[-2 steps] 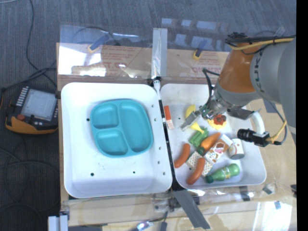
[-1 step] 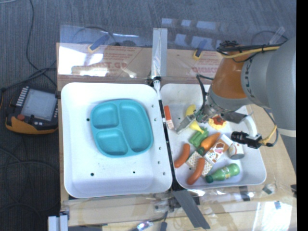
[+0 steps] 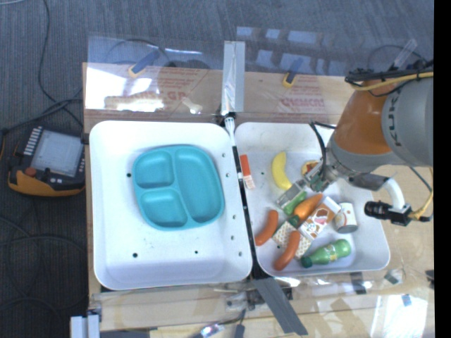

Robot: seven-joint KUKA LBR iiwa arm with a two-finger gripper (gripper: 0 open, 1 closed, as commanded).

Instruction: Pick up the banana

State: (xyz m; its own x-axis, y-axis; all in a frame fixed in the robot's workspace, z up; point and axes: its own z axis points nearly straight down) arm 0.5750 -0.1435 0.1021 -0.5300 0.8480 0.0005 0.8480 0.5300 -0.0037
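Standing on the counter (image 3: pixel 99 83) are two white bins side by side, with the grey arm (image 3: pixel 394 129) and its orange band leaning in from the right over the right bin (image 3: pixel 377 255). The left bin (image 3: pixel 113 224) carries a blue tray (image 3: pixel 176 186) with three compartments, lying a little askew near the middle. The right bin is crowded with toy food. The banana (image 3: pixel 280 170) lies in its upper left part, curved and pointing roughly up and down, apart from the pile below it. The gripper (image 3: pixel 315 180) sits low in the bin just right of the banana, close beside it but not on it; how far its fingers are parted I cannot tell, and nothing is plainly seen between them. Just below the gripper a carrot (image 3: pixel 309 204) lies at a slant, touching a red and white carton (image 3: pixel 316 222). To the right of the carton is a small can (image 3: pixel 346 217). Lower down a green bottle (image 3: pixel 326 253) lies on its side near the front wall. Two sausages rest left of the carton, one (image 3: pixel 266 227) nearer the bin's left wall and one (image 3: pixel 288 249) beside the bottle. Off the counter, on the floor at far left, sits an orange and black pendant (image 3: pixel 44 162).
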